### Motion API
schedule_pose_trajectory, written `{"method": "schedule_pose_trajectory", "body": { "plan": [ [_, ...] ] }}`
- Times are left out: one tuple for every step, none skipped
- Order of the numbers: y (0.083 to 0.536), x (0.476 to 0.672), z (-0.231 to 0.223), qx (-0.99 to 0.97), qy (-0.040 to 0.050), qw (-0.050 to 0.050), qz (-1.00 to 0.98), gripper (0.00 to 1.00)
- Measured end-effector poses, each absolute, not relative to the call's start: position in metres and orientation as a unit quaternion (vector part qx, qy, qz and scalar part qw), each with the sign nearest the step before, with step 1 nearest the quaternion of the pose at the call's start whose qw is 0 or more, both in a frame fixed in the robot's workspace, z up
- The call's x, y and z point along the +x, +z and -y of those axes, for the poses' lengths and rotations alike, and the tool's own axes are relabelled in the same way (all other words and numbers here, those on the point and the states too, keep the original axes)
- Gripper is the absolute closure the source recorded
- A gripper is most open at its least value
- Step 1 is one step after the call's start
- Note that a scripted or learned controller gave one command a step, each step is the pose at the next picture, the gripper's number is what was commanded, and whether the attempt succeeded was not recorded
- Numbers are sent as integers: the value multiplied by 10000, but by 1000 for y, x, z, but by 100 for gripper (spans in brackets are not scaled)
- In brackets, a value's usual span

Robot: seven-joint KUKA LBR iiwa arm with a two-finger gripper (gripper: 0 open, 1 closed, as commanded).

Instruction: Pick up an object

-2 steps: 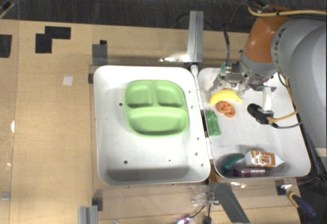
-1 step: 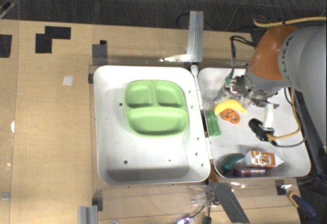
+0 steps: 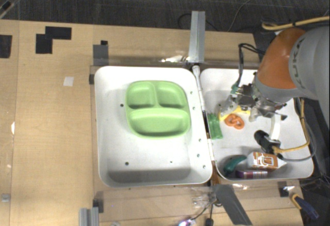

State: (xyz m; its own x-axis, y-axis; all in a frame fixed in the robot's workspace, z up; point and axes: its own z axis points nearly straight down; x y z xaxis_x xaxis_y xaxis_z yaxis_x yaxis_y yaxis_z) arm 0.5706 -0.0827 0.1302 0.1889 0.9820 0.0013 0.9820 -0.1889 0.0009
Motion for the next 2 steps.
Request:
{"method": "schedule_pose_trajectory", "body": {
  "plan": [
    [90, 577, 95, -7924, -50, -31, 6099, 0],
    [101, 580, 93, -7913, -76, -40, 6113, 100]
  ]
}}
